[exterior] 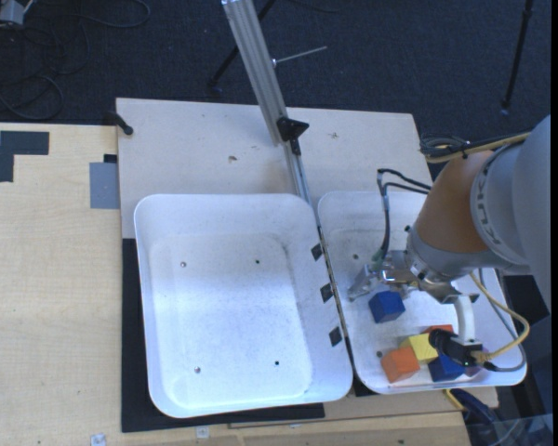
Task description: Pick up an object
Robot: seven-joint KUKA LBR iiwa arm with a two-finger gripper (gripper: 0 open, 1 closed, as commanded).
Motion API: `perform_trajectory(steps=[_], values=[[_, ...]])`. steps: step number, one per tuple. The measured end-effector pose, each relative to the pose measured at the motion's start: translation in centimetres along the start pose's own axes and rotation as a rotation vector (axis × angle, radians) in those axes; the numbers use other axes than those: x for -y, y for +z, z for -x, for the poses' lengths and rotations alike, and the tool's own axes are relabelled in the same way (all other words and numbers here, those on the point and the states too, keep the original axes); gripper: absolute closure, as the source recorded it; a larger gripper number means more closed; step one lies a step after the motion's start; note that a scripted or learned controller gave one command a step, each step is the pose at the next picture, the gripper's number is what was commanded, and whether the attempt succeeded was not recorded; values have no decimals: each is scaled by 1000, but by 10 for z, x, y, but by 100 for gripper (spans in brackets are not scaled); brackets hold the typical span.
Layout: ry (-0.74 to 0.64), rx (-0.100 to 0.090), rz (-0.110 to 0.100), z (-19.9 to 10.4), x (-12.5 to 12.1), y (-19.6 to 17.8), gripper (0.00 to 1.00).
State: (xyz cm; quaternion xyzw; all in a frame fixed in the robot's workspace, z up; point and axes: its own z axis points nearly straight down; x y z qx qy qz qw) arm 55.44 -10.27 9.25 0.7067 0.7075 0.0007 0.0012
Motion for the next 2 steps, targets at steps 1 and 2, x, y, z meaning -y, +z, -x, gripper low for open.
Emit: perform_trajectory(steps=[1, 2], values=[[-1, 0, -1, 1, 1, -10, 100], [-2, 0, -2, 0, 1, -9, 0]])
